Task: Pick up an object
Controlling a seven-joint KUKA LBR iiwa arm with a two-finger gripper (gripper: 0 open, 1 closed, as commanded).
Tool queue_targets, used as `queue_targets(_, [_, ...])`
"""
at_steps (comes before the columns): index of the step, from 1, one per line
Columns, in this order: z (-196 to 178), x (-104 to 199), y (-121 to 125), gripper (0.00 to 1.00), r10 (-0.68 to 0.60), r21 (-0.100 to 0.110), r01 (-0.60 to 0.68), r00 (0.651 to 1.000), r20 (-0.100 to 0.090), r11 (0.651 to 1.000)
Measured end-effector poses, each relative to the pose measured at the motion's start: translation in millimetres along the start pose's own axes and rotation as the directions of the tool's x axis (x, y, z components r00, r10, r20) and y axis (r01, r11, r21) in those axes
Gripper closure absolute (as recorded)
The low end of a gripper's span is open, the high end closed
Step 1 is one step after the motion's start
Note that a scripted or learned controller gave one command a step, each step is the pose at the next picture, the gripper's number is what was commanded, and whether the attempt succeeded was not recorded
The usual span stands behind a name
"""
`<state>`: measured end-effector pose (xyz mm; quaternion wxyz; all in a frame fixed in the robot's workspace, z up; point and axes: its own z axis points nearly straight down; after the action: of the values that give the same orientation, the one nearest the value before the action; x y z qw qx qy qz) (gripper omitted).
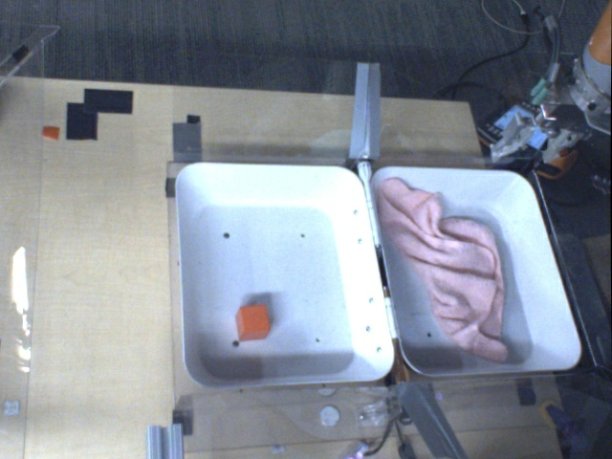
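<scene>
camera view: an orange cube [253, 322] lies in the left bin [201, 256]; a crumpled pink towel [449, 266] fills the right bin [550, 285]. the tool [535, 127] hovers beyond that bin's far right corner, its state impossible to tell.

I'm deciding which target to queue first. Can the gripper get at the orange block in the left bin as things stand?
Probably yes. The orange block lies alone on the left bin's floor, nothing over or against it. The gripper sits beyond the right bin's far corner, so it must cross the pink towel.

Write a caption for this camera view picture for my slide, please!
An orange block sits in the left bin; a pink cloth fills the right bin.
</scene>
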<state>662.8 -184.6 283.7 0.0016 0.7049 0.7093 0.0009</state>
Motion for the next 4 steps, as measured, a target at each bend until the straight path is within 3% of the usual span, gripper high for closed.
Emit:
queue_targets(1, [189, -17, 6, 0.0, 0.011, 0.006, -0.011, 1.0, -0.005, 1.0])
queue_targets(2, [195, -4, -33, 0.0, -0.118, -0.006, 0.118, 0.993, 0.001, 0.993])
queue_targets(3, [194, 3, -59, 0.0, -0.274, -0.01, 0.274, 0.962, 0.004, 0.962])
queue_targets(4, [194, 65, -59, 0.0, -0.408, -0.01, 0.408, 0.913, 0.004, 0.913])
